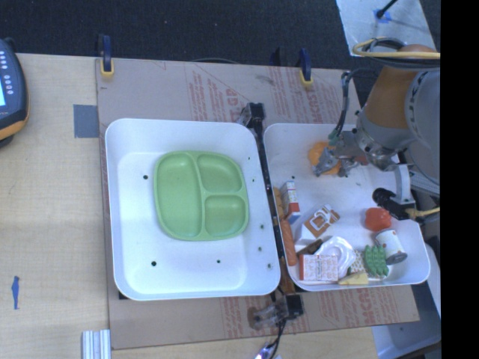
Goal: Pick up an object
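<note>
Brown cardboard covers the surface [224, 96], clamped at its far edge, and two shallow white bins sit on it side by side. Within the left bin [127, 260] lies a green divided plate [200, 194], flat and roughly centred. Over in the right bin [299, 144] the clutter gathers toward the near and right sides: a small can [390, 245] with a white label, a red round thing [378, 218] just beyond it, a green knobbly toy [374, 260], a flat red-and-white packet [320, 266], a small brown-and-white box [322, 219], and a long orange stick [287, 234] lying along the bin's left wall. An orange object [319, 153] rests near the far side of that bin. Reaching in from the right, the grey arm [419, 118] with its orange band brings the pincer [333, 163] down right beside the orange object; I cannot tell whether it is parted or closed, nor whether it touches the object.
</note>
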Motion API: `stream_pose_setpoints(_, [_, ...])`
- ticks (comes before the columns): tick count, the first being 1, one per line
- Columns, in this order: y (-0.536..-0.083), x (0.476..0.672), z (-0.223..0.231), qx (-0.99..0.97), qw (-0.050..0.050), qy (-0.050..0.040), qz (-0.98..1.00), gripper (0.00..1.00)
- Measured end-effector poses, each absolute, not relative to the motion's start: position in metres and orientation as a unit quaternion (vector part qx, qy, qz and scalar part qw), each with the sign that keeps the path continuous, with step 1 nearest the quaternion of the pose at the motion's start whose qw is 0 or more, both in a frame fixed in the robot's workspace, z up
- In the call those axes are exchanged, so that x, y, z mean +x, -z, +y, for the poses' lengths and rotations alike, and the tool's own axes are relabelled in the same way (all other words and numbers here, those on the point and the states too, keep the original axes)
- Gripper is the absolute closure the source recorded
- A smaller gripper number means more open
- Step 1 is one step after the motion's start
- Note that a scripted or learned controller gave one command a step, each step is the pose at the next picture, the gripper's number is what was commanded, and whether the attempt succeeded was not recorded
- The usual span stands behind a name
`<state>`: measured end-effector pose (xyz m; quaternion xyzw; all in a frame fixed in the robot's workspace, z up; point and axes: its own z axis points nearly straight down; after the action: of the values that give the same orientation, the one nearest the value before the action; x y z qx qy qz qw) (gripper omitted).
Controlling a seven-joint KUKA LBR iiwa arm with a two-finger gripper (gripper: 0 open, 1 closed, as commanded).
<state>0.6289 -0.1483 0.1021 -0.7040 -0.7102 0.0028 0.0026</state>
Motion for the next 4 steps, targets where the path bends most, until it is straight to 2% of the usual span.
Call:
stream_pose_setpoints(1, [-0.148,0.572,-0.1,-0.704,0.003,-0.0022,-0.71,1.0])
stream_pose_setpoints(2, [-0.146,0.575,-0.102,-0.705,0.001,-0.0016,-0.709,0.0])
stream_pose_setpoints(3, [-0.098,0.639,-0.107,-0.704,-0.001,0.0005,-0.71,0.0])
stream_pose_setpoints(4, [-0.092,0.657,-0.097,-0.705,0.0,-0.0002,-0.709,0.0])
